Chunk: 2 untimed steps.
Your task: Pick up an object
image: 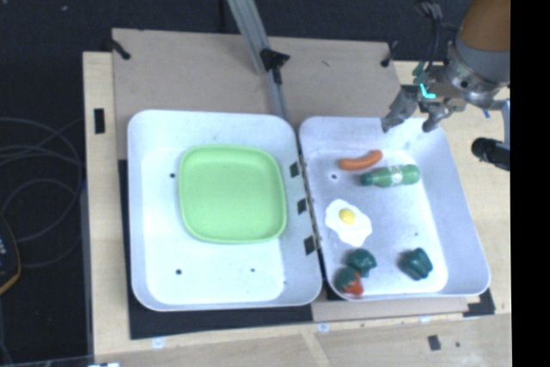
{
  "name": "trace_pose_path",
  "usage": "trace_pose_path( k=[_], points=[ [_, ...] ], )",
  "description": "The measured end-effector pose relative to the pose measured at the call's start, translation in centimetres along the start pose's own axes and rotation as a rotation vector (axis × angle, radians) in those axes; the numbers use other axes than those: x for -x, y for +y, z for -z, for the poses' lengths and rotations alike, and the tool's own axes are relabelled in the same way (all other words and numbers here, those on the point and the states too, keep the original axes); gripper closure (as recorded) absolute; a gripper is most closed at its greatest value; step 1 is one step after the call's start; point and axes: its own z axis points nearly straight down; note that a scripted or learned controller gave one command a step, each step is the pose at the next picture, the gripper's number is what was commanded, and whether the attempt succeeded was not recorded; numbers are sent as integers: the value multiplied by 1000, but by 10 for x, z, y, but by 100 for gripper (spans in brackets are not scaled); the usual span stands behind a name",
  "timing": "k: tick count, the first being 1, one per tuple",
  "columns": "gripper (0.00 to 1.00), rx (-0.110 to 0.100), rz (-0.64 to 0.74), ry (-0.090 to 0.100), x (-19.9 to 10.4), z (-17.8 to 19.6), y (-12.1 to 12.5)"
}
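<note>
the end effector was seen over the upper rim of the right bin, its fingers spread apart with nothing between them. a sausage and a green bottle were laid just below it, a fried egg lower. a green plate was set in the left bin.

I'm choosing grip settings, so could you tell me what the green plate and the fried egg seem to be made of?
Green plate: probably moulded plastic, matte, with an even colour and a soft rounded rim. Fried egg: apparently a plastic or rubber toy with flat, uniform white and yellow; which of the two cannot be told.
</note>
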Motion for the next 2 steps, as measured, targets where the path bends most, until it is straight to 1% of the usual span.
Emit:
trace_pose_path(
  k=[1,2],
  points=[
    [0,0,0,0,0,0,0],
    [0,-5,-1,0,7,-61,-1]
  ],
)
